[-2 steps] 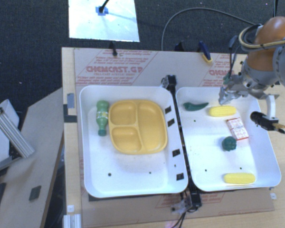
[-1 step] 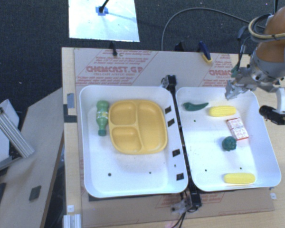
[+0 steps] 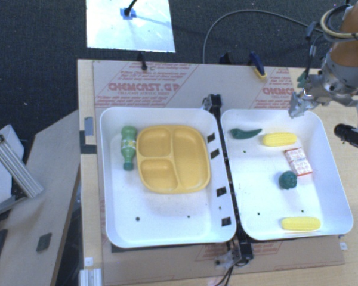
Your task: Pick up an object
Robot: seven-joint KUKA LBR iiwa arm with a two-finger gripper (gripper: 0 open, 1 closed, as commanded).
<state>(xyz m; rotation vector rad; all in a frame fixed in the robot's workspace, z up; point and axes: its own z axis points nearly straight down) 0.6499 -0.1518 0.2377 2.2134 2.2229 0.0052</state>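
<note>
On the bench, camera view: two shallow white bins side by side. Left bin (image 3: 116,219) holds a yellow divided plate (image 3: 172,158) w/ three compartments, and a green bottle (image 3: 128,147) lying just beside the plate's left edge, cap end toward the near side. Right bin (image 3: 328,219) holds five things, all apart from each other: a dark green pepper (image 3: 245,133) near the far-left corner, a corn cob (image 3: 279,139) just right of it, a red-and-white packet (image 3: 298,161) mid-right, a teal broccoli piece (image 3: 287,180) below the packet, and a second corn cob (image 3: 301,223) near the front wall. Gripper (image 3: 299,104) hangs over the right bin's far rim (up by the far-right corner), above & well apart from the nearest corn cob; nothing seen between its tips, and can't tell if it's open or closed.
</note>
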